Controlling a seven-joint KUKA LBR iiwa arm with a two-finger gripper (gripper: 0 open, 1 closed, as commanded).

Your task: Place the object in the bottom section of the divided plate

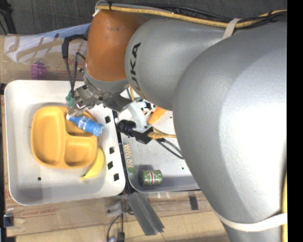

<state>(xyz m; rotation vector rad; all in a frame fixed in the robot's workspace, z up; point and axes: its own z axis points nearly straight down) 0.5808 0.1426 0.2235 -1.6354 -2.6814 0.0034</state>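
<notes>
Camera view looks down on 2 white bins side by side, with the grey arm [217, 110] covering much of the right one.

The left bin [20, 185] holds a yellow divided plate [50, 135]. The plate has 1 large compartment toward the view's left and 2 smaller ones toward the right, 1 above the other. A blue bottle [88, 126] lies aslant over the upper of the 2 smaller compartments. Its pale end points up-left, close under the gripper, and its blue end reaches the plate's right rim. It sits apart from the lower small compartment.

A banana [93, 168] lies on the bin floor just beside the plate's lower right rim, curving along it and seemingly touching it.

The gripper [73, 101] hangs over the plate's upper right edge, below the arm's orange band [108, 39]. From this angle it cannot be told whether the gripper is spread or closed, or whether it has hold of the bottle.

The right bin [164, 185] holds a green can [150, 176] lying on its side near the bin's lower edge, well apart from the other things. Higher up, an orange thing [159, 114] shows partly from under the arm. A small white item with black marks [145, 106] sits just beside it. Both are too hidden to name.

Above the left bin, outside it, a small purple thing [38, 69] rests on a pale sheet.
</notes>
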